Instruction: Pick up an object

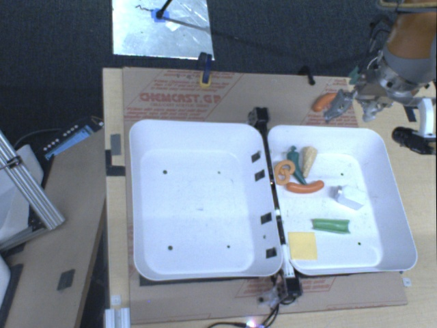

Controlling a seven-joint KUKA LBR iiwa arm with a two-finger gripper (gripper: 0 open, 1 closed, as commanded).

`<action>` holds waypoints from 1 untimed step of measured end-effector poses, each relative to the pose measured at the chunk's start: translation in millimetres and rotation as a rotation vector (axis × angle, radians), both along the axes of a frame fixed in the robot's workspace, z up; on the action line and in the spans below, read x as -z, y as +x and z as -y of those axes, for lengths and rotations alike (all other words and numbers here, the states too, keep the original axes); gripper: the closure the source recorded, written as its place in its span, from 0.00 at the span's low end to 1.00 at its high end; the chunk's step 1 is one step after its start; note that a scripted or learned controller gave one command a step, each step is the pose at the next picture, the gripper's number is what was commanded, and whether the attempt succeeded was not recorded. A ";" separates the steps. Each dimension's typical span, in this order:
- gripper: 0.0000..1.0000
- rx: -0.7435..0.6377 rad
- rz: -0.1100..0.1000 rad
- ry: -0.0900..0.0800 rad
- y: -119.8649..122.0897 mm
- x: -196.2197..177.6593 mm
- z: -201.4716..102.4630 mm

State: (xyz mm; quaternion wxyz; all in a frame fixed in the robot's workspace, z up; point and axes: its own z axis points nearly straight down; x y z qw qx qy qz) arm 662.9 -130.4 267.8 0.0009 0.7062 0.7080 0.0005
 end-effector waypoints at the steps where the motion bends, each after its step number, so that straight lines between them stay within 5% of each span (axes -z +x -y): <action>1: 1.00 -0.003 0.004 0.000 1.0 -11.7 -0.1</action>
